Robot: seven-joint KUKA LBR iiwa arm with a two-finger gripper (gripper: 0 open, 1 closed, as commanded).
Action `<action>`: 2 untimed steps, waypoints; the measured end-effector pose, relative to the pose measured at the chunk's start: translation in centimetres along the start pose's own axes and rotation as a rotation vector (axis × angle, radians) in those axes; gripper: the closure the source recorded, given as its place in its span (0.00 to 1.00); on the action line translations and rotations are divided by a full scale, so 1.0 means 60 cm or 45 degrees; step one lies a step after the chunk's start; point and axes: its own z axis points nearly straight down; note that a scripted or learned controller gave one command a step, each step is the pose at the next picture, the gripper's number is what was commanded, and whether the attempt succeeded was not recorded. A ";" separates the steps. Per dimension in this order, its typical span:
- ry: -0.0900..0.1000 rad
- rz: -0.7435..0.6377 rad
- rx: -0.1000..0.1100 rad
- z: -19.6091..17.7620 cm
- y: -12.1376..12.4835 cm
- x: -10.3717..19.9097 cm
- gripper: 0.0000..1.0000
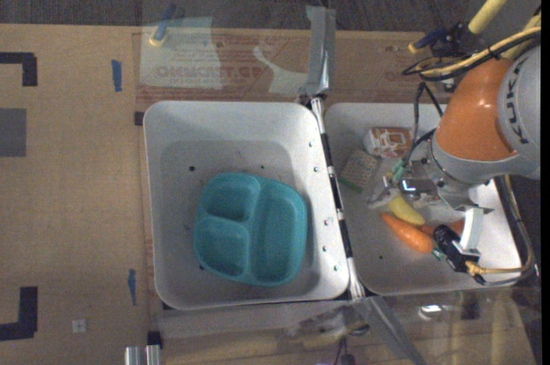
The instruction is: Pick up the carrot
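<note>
The orange carrot [408,234] lies in the right bin [378,273], near its front, pointing left and away. My gripper [402,186] hangs just behind it, over a yellow banana-like piece [406,211] that touches the carrot's far side. Nothing of the carrot shows between the gripper's parts. The arm's orange band and wrist hide the bin's right half.
In the right bin's back part, a small printed box [387,140] and a greyish packet [361,170] lie left of the gripper. A teal divided plate [251,228] sits in the left bin [172,131]. A metal divider [331,183] separates the bins.
</note>
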 end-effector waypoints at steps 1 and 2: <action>0.000 -0.316 -0.002 -0.036 0.033 -0.012 0.00; 0.001 -0.379 -0.013 0.039 -0.095 -0.035 0.00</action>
